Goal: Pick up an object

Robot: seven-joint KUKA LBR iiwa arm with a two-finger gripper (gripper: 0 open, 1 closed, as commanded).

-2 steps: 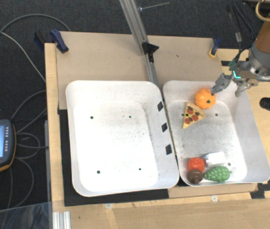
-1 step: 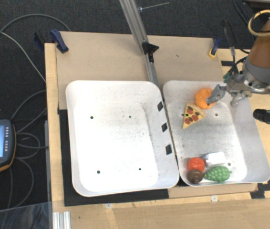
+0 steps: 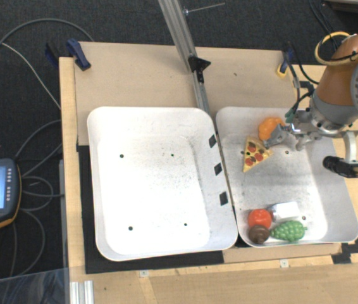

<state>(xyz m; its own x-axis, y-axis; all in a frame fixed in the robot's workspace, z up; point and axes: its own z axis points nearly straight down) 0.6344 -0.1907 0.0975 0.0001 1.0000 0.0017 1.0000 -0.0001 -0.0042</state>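
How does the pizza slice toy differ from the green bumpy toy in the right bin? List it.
The pizza slice is flat, triangular, yellow with red spots; the green bumpy toy is rounded and knobbly. The pizza slice lies mid-bin beside an orange ball, near the pincer; the green toy sits at the near edge, crowded against a red ball and white block. Both rest in the right bin.

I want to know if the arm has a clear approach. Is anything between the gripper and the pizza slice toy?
Nothing visible lies between them. The gripper is just right of the pizza slice toy, with an orange object beside them.
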